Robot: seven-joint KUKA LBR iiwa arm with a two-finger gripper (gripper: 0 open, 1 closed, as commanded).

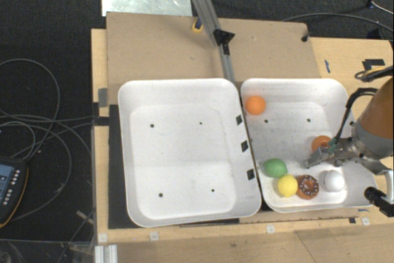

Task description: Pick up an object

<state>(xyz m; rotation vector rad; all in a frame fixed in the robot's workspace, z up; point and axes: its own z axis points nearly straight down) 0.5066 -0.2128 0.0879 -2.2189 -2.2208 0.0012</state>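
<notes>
From the overhead camera I see the gripper [315, 159] low in the right bin [295, 90], at the frame's lower right. Its fingers look narrowly parted with nothing between them — I can't be certain. An orange object [319, 143] sits just beside the tips, a white ball [333, 181] and chocolate donut [307, 186] just below. My worry: the crowding — closing could nudge round pieces away.

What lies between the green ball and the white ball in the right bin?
In the camera view, the yellow ball and the brown donut lie between the green ball and the white ball.
</notes>
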